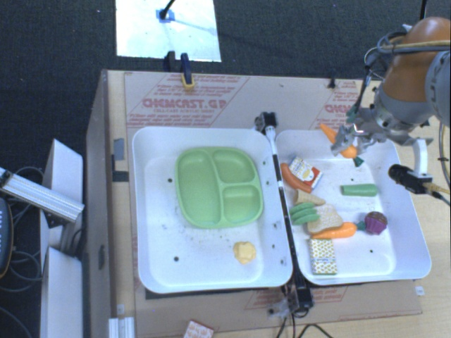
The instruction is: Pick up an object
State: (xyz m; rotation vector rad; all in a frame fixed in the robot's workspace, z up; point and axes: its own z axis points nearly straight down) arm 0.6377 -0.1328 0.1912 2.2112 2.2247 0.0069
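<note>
My hand (350, 141) hangs over the far right corner of the right shallow white plastic bin (416, 255), and an orange carrot-shaped toy (338, 142) sits right at my fingertips. It looks pinched between them, its thick end under the hand, though the blur there leaves me less than certain of the grip. I judge it clenched on the carrot.

The carrot's long axis runs on a slant: the thin tip points up and left toward the bin's far wall, the fat end lies down and right, beneath my wrist. So the thing I am after lies directly below and slightly left of my hand, not off to one side. If the grip is true, the coming move is a straight lift.

Well apart, nearer the front of the same bin, lie a green bean-like stick (359, 189), a purple round toy (375, 222) and a yellow speckled box (323, 255). The left bin (151, 259) holds a green divided plate (218, 186).
</note>
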